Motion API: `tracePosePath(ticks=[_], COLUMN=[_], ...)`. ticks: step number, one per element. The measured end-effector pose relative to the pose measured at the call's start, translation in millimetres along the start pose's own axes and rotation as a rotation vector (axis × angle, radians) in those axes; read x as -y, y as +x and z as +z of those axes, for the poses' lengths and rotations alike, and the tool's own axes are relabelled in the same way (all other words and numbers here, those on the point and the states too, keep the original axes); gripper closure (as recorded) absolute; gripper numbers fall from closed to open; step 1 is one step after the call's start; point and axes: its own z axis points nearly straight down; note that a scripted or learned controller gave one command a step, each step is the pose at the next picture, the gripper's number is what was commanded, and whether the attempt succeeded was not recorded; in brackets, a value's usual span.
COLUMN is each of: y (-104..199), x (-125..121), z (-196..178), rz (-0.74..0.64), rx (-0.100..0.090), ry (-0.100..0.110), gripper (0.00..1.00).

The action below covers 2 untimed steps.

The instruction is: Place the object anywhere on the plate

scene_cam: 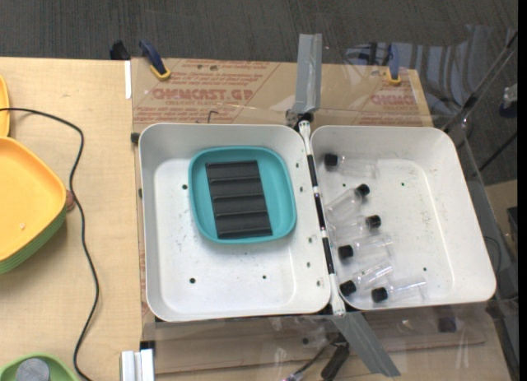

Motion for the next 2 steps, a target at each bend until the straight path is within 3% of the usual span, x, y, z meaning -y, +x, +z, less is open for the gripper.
tracePosePath(ticks=[2], y=[7.5], x=[-16.8], z=[0.8], rz=[0.247], rx=[0.000], ry=[0.001], gripper=[0.00])
